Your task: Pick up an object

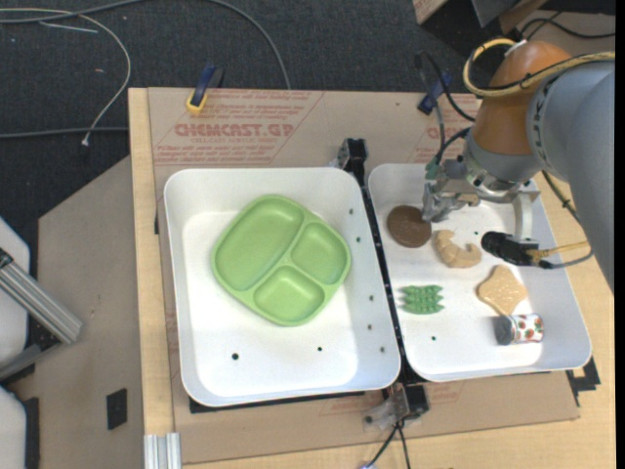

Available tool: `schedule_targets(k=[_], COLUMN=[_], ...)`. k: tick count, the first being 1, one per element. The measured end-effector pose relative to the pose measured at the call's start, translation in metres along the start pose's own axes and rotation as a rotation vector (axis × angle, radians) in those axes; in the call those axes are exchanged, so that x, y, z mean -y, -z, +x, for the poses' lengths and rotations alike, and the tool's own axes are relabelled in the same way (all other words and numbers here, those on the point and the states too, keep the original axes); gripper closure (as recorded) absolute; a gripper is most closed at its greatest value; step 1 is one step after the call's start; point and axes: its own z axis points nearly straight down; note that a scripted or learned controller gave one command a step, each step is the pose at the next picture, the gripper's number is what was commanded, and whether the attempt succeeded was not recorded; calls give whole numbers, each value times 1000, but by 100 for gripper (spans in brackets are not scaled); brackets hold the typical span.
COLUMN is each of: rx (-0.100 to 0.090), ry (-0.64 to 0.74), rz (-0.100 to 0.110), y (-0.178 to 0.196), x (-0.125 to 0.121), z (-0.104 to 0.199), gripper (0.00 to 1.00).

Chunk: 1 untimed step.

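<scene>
The gripper [441,201] hung low in the right bin [562,345], just above a brown disc [407,227]; a green divided plate [281,259] lay in the left bin [195,340].

Single fixed camera above bench, looking down at slant. Medium distance: both shallow white plastic bins [186,262] fully in frame, plus brown cardboard-covered bench top [293,125] and dark carpeted floor [78,66] beyond. Grey arm [576,106] enters from right.
</scene>
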Motion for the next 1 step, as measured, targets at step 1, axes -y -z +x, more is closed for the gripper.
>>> schedule_targets(k=[1], rx=[3], ry=[0], rz=[4], y=[44], x=[-1], z=[-3], gripper=[100])
